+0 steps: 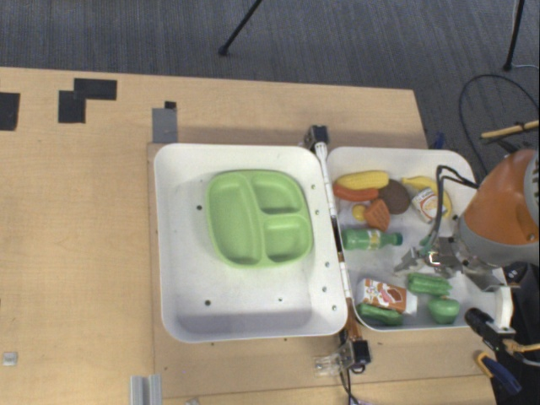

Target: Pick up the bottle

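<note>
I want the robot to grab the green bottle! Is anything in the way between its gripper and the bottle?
Nothing visible blocks it. The bottle lies on its side in the right bin, and the gripper is just to its right with bare bin floor between them. The orange piece sits close above the bottle, not in the path.

A green bottle [369,240] with a yellow cap; a light-green divided tray [258,217] in a white bin [181,226].
</note>
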Tool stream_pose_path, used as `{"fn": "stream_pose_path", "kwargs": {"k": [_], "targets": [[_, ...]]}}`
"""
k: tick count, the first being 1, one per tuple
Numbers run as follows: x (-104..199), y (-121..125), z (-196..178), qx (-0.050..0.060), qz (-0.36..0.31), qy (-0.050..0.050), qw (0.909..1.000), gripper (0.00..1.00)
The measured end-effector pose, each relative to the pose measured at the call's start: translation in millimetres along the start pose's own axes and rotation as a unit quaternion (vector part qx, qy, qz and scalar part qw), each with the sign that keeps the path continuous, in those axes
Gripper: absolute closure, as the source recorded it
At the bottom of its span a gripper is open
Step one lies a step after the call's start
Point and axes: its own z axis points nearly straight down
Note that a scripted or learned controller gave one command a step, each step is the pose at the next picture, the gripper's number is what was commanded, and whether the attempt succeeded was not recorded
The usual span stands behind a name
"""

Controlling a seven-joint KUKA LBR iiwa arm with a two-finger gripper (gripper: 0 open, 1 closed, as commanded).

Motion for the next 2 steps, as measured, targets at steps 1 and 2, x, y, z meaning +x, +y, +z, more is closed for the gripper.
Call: {"fn": "stream_pose_path", "kwargs": {"k": [1,2], "targets": [[3.1,64.1,1.6,0.003,0.143,0.002,0.9898,0.0],[76.1,48.4,0.3,0.002,0.179,0.002,0.9839,0.0]]}}
